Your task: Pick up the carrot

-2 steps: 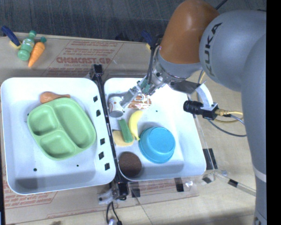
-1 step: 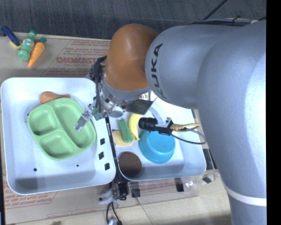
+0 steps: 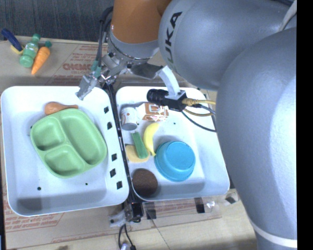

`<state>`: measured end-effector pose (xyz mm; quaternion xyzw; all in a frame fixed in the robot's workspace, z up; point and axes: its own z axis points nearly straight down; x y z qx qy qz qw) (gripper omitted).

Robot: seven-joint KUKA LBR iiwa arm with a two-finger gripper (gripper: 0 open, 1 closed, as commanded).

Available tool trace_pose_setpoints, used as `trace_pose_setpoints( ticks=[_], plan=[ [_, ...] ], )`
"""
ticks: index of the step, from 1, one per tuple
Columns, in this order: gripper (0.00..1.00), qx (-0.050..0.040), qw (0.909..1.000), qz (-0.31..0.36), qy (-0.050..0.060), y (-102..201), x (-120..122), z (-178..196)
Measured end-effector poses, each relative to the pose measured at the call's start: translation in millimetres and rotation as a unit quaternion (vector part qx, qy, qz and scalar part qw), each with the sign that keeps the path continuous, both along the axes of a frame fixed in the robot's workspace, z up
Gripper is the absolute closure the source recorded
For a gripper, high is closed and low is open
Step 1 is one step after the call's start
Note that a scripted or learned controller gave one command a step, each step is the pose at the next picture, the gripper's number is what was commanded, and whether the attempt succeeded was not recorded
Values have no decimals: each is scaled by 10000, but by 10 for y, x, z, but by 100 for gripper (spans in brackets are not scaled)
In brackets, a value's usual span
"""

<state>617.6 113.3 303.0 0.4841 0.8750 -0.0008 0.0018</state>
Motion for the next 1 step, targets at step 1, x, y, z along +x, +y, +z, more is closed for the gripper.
trace_pose_setpoints(
  ticks=[1],
  plan=[
    [0,-22,10000,12,88,-614,282,-1111]
  ],
)
